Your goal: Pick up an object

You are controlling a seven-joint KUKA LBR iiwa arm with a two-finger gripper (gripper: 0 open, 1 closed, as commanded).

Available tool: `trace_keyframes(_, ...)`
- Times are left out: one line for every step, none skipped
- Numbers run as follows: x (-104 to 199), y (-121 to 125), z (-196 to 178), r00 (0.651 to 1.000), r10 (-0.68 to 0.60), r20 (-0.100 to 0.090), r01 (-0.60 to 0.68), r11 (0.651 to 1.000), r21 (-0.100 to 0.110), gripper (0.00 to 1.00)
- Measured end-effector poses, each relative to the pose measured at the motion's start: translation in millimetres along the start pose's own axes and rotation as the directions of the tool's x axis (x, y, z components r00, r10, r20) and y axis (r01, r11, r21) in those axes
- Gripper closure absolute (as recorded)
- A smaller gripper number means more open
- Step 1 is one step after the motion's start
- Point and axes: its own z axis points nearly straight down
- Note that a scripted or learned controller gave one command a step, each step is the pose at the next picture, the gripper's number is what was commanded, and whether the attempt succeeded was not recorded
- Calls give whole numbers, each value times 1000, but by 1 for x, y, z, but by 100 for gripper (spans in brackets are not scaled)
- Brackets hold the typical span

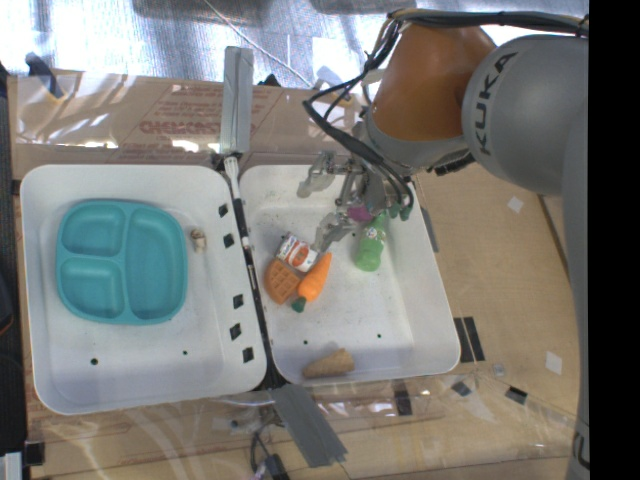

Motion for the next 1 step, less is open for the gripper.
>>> trace_keyframes(-5, -12, 117, 981, 193, 10, -193, 981, -2, 0)
